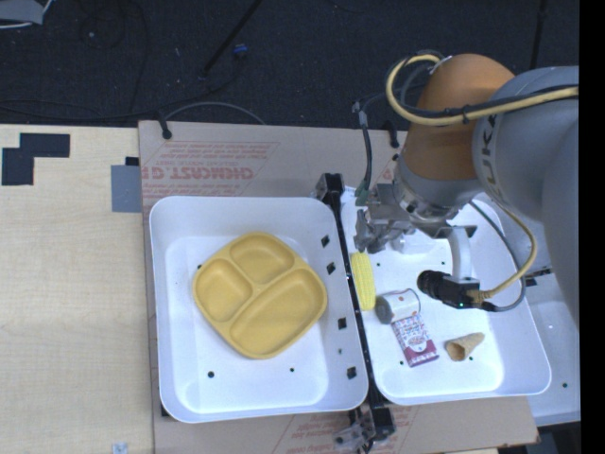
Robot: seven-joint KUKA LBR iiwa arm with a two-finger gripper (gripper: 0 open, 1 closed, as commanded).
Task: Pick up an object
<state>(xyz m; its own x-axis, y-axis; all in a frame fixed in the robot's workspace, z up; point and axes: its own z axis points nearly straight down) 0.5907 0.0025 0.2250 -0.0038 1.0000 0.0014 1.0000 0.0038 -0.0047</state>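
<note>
My gripper [371, 237] hangs low over the far left part of the right bin [515, 372], just above the upper end of a yellow corn cob [362, 281]. The cob lies along that bin's left wall. To its right lies a small grey and white can [398, 305] on its side. A red and white packet [415, 338] lies just below the can. A tan ice cream cone [464, 346] rests further right. I see nothing held in the gripper.
The left bin [180, 357] holds a yellow divided plate [260, 293] near its middle. The grey arm with its orange band [454, 121] covers the far right part of the right bin. A cardboard sheet [208, 168] lies under both bins.
</note>
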